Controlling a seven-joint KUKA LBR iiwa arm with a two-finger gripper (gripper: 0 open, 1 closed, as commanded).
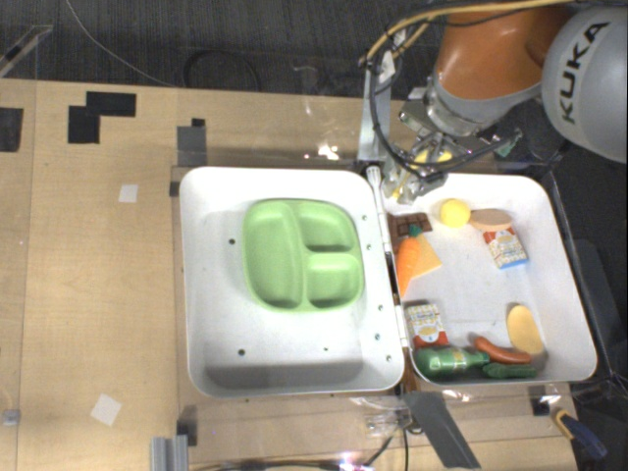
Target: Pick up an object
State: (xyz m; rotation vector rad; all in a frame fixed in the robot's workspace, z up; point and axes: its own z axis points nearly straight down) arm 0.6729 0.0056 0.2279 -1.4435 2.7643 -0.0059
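A yellow ball [452, 212] lies near the far wall of the right bin [569, 263], beside a small carton [501, 240]. An orange wedge [416, 260] lies against the bin's left wall. A yellow oval piece [525, 328], a red sausage [502, 351], a green bottle [454, 362] on its side and a small packet [424, 323] crowd the near edge.

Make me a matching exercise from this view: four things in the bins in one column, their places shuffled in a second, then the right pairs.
Things:
1. green divided tray
2. yellow ball
3. green bottle
4. orange carrot-shaped piece

Places:
A. near edge of the right bin
B. left bin
C. far part of the right bin
D. right bin, against the divider between the bins

Pairs: 1-B, 2-C, 3-A, 4-D
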